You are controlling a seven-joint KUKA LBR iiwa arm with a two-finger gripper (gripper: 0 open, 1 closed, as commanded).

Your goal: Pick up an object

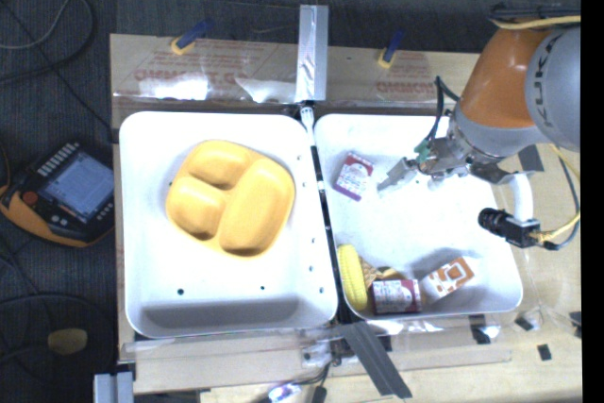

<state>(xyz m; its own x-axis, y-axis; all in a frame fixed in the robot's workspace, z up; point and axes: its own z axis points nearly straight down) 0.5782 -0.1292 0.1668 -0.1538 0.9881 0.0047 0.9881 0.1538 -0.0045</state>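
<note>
The gripper (396,176) is hovering over the right bin (491,203) near a red packet (354,176); whether its pincer is gaping or closed is not showing.

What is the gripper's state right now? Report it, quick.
Gripper: over the right bin, near the small red packet; nothing visible between its fingers. Open or shut: cannot be told.

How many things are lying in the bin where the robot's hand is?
4. A small red packet lies near the divider, by the gripper. Along the near wall sit a yellow corn cob, a red can and a small orange-and-white carton. Something more could hide beneath the arm.
</note>
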